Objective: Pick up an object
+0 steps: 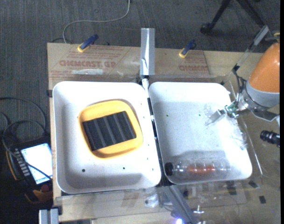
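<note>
Cardboard backing printed "CHEMCAST GP"; yellow tray in left bin; clear bottle in right bin; gripper state indiscernible.

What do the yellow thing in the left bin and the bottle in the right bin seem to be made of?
Yellow tray: probably matte plastic or rubber, with a smooth yellow rim and a black ribbed centre. Bottle: likely clear plastic, since the bin shows through it and it glints.

tray in left bin, bottle in right bin
</note>
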`<state>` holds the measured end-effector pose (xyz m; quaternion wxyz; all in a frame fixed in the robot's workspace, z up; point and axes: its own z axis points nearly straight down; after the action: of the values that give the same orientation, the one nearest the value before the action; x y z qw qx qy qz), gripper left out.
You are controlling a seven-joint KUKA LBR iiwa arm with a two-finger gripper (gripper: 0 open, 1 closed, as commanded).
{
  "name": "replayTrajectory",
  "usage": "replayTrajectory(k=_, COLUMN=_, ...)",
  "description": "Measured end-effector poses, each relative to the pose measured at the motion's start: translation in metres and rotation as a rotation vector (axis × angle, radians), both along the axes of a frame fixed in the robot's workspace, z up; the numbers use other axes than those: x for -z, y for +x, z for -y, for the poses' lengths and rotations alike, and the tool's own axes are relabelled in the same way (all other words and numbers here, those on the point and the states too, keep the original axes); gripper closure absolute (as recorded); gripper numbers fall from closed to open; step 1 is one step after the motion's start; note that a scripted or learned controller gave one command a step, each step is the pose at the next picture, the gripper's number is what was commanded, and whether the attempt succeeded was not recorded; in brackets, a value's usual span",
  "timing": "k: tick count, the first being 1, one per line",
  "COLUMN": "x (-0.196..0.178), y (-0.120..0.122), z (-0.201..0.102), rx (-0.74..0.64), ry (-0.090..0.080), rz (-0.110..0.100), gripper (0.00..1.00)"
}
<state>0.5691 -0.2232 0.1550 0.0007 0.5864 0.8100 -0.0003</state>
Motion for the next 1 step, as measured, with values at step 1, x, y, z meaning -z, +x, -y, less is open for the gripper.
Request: replayTrajectory(k=1, x=-0.1479, y=-0.0166, z=-0.0775, rx=0.218, ry=-0.001, rz=0.001, gripper=0.0)
